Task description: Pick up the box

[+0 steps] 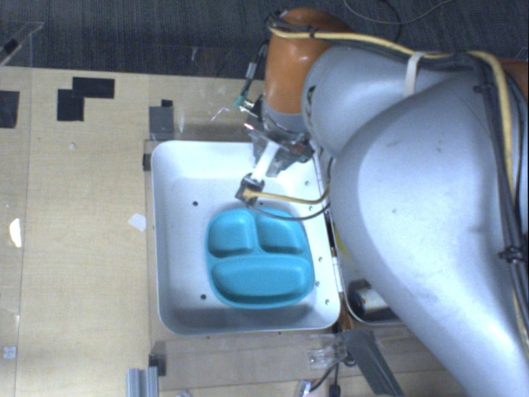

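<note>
The box (260,259), blue with three shallow compartments, is seen lying flat in the white bin (178,222), not yet lifted. The gripper (281,151) is held over its far edge; whether it is wide or narrow cannot be told, so the grasp and lift are judged yet to come. The bin is set on a pale wooden bench (83,222), with dark carpet (165,15) beyond
</note>
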Robot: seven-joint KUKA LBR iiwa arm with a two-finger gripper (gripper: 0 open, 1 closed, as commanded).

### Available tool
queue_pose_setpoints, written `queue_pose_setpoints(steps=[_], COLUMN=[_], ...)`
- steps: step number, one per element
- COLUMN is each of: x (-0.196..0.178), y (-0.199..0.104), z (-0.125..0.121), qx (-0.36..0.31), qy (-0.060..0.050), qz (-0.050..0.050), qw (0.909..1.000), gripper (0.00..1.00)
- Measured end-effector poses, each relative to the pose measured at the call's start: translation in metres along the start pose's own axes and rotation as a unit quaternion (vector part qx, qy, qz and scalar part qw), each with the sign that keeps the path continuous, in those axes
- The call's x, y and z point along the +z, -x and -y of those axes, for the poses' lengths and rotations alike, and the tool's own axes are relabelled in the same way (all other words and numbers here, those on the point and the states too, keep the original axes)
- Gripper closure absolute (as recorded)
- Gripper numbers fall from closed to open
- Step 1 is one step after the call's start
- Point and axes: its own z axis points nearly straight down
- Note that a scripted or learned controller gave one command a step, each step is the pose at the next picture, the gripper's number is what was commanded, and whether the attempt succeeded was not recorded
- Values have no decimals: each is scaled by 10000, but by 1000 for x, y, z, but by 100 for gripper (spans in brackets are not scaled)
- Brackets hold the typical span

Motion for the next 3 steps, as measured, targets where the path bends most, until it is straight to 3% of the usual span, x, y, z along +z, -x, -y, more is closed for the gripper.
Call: queue_pose_setpoints(steps=[2,3], x=[-143,-86], y=[-31,-71], z=[18,54], qx=[766,1512], qy=[14,-10], qz=[-19,-10], qw=[9971,9885], gripper=[100,100])
